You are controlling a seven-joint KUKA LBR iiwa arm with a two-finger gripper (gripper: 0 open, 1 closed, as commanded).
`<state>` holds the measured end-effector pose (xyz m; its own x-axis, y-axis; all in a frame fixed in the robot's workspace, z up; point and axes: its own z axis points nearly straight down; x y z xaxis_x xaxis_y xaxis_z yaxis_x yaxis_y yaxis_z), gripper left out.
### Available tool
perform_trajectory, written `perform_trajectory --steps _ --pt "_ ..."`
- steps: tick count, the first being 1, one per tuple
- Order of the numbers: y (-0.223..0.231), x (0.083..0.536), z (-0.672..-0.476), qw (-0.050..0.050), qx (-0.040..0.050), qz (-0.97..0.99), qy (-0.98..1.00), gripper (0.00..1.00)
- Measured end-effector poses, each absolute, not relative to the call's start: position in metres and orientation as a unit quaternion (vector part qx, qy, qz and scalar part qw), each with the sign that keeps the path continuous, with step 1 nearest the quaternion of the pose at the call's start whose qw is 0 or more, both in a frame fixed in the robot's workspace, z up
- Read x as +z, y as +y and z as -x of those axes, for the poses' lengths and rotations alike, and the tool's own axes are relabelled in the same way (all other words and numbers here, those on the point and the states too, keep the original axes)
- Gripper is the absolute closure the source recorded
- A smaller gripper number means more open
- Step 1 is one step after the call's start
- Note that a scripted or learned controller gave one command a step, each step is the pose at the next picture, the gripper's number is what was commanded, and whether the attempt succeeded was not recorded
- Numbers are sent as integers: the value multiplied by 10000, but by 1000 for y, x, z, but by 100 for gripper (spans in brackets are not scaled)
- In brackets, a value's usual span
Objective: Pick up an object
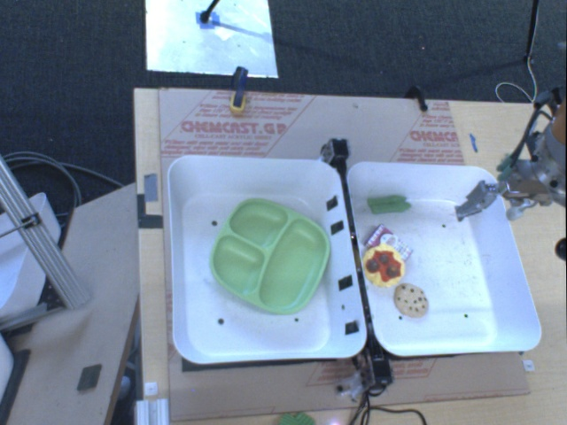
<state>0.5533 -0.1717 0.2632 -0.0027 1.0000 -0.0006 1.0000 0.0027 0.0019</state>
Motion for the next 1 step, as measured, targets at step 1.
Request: perform_trajectory --steps 1 --pt "-157 156 -489 -45 -18 -7073 7069 0"
